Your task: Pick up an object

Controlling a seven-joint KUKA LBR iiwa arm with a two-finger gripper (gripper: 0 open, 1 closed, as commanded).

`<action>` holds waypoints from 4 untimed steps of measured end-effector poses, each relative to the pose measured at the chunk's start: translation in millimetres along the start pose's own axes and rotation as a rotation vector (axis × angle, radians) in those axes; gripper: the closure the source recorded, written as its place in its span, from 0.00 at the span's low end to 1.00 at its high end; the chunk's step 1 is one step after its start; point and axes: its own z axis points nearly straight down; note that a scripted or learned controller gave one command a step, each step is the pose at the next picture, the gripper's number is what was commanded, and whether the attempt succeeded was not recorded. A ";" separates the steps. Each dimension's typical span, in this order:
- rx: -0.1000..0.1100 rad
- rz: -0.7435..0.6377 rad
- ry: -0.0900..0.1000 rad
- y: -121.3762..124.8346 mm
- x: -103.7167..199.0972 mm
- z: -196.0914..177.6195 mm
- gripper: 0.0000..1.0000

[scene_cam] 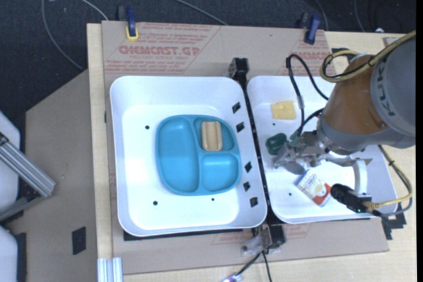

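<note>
Nearest us, along the bench's (172,254) front edge, we see the rims of two white bins set side by side. We count one blue tray (197,154) in the left bin (132,201); it has three compartments, and a single tan block (211,135) lies in the upper right one. The other two compartments hold nothing we can make out.

We count three loose things in the right bin (284,211). One yellow piece (284,109) lies near the back wall. One dark green object (275,141) sits just left of the gripper (291,156), close to its metal tip, though we cannot tell if they touch. One small white packet (312,186) with a red patch lies just in front of the gripper, toward the bin's near wall, apart from it.

One grey arm (390,102) with its orange band (353,105) reaches in from the right and hangs low over this bin. We cannot tell the state of the gripper, since the wrist and cables cover it, and we see nothing clearly between its tips.
</note>
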 end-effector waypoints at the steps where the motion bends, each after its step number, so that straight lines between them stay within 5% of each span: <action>1: -0.006 0.001 -0.001 1.5 0.0 -14.0 1.00; 4: -0.015 -0.002 -0.004 12.9 -8.7 -193.1 1.00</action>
